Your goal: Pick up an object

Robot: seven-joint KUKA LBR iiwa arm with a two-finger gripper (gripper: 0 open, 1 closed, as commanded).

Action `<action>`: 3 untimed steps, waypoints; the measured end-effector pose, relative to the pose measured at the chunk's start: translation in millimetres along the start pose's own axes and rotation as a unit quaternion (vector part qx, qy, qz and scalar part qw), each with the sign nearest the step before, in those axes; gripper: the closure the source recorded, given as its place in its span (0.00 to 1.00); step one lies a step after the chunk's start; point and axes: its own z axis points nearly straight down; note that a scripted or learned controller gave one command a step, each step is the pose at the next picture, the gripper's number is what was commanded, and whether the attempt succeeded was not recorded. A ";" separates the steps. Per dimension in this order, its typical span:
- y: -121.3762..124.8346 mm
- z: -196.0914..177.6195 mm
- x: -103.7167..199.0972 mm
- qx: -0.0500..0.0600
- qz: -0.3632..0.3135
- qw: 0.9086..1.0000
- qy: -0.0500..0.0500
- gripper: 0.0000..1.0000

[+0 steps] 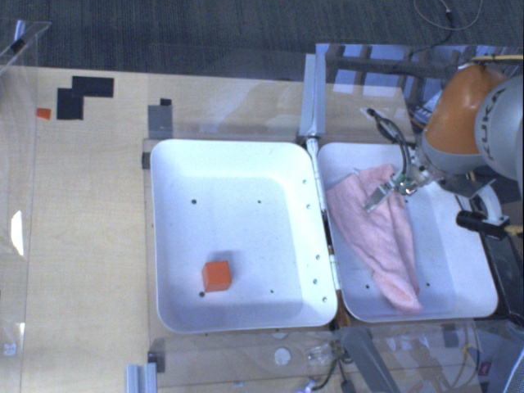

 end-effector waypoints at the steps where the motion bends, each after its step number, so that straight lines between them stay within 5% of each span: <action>1: 3.6 -14.3 -0.8 -0.005 -0.001 1.000 -0.003 1.00; 2: 3.6 -14.3 -0.8 -0.005 -0.001 1.000 -0.003 0.00; 3: 15.8 -60.5 20.8 0.000 0.026 1.000 0.000 0.00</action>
